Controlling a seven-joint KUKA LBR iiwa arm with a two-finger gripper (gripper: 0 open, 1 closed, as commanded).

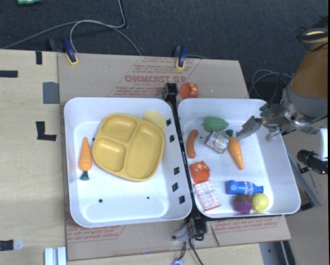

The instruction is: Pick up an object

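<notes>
While the pincer [257, 127] hovers at frame right over the right bin [275, 170], empty w/ fingers apart, a carrot [236, 152] lies nearby.

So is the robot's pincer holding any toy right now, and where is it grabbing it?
Nothing is held. The pincer hangs open above the right bin, near the top of the carrot, with no toy between its fingers.

two bins [76, 148], two carrots [85, 154]
</notes>
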